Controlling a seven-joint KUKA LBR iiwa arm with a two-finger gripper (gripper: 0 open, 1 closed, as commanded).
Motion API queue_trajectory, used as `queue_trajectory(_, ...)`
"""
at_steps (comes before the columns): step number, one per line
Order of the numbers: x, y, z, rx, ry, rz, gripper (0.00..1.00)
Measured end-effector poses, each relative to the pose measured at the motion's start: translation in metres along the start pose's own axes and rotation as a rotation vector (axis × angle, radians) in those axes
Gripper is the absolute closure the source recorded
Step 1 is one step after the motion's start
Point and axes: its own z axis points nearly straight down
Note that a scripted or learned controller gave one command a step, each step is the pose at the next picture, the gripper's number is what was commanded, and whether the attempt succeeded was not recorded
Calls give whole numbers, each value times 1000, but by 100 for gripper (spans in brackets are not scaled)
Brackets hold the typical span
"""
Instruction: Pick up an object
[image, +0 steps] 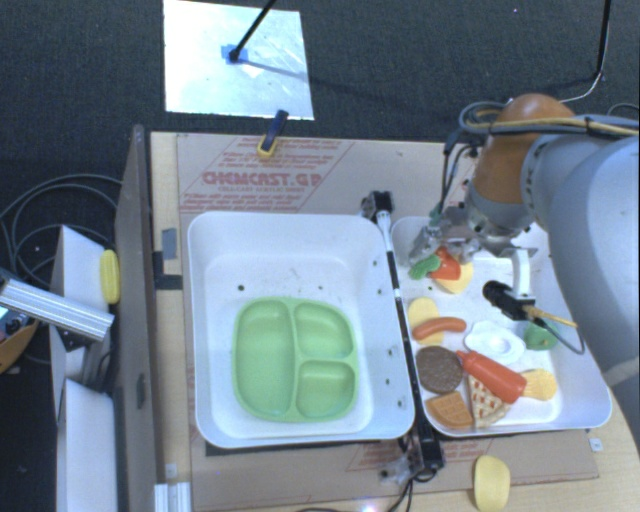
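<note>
My gripper is low over the far left corner of the right bin. Right under it lie a red and green toy vegetable and a yellow piece, and whether it touches them is unclear. Nearer in the same bin lie a sausage, a white fried egg, a brown patty, a red bottle, a waffle and other toy food. The grey arm with its orange band comes in from the right.
The left bin holds a green divided plate. A black divider strip runs between the two bins. A yellow object lies outside the bins at the front edge. The arm covers the right bin's far right part.
</note>
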Motion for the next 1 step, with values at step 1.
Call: queue_trajectory(1,-1,-4,-10,7,1,1,100)
